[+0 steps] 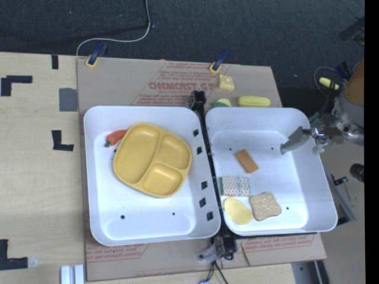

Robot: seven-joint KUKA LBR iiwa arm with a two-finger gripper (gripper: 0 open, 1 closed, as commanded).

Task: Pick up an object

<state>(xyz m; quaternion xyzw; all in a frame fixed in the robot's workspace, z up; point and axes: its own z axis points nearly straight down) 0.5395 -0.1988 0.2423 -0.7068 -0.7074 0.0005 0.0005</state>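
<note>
Tool point(294, 141) hung over right bin's point(317, 176) far right edge, grip state unclear; orange block point(246, 161) lay flat, well apart, so descent there risked empty grab

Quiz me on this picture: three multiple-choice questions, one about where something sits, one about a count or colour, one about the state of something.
1. Where does the yellow plate lie?
A. left bin
B. right bin
C. outside both bins

2. How many compartments does the plate have?
A. one
B. three
C. six

3. How does the plate rest?
A. face up
B. upside down
C. standing on edge

Answers:
1 A: it lies within the walls of the left bin.
2 B: ridges split it into three hollows.
3 A: its hollows open upward.
</note>
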